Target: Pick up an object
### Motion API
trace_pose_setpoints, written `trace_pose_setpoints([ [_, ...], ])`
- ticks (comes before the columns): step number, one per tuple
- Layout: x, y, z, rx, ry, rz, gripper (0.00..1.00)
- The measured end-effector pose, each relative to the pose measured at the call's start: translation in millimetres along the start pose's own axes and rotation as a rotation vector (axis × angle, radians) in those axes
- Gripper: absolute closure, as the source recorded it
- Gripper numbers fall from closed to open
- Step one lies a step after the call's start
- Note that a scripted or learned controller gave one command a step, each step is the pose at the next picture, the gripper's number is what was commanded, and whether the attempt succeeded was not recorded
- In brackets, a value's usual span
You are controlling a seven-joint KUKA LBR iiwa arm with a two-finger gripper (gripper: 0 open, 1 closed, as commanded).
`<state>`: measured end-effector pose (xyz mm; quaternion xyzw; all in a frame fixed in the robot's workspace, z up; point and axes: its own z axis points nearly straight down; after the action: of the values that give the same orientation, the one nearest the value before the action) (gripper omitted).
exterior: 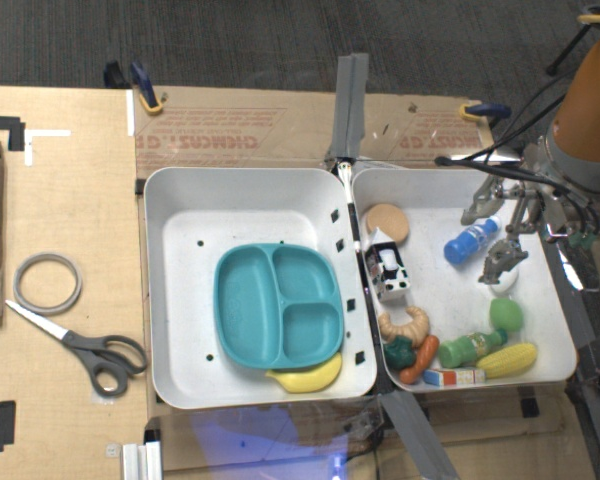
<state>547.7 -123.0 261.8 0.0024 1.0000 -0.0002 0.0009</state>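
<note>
Camera view, gripper (502,236) over right bin (550,368), fingers spread and grasping nothing, blue bottle (470,242) just beside, teal divided plate (278,304) in left bin (180,268)

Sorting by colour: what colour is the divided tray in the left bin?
Teal, seen clearly in the camera view.

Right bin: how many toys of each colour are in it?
Right bin:
Blue: 1, bottle
Green: 2, ball, bottle
Yellow: 1, corn
Tan: 2, disc, croissant
Orange: 1, carrot
Total: 7
</note>
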Motion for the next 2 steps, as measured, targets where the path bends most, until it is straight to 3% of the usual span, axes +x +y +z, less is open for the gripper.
trace_pose_setpoints([
  [1,-43,-29,93,0.0,-0.001,-0.119,0.0],
  [2,-62,-63,169,0.0,-0.002,-0.024,0.0],
])
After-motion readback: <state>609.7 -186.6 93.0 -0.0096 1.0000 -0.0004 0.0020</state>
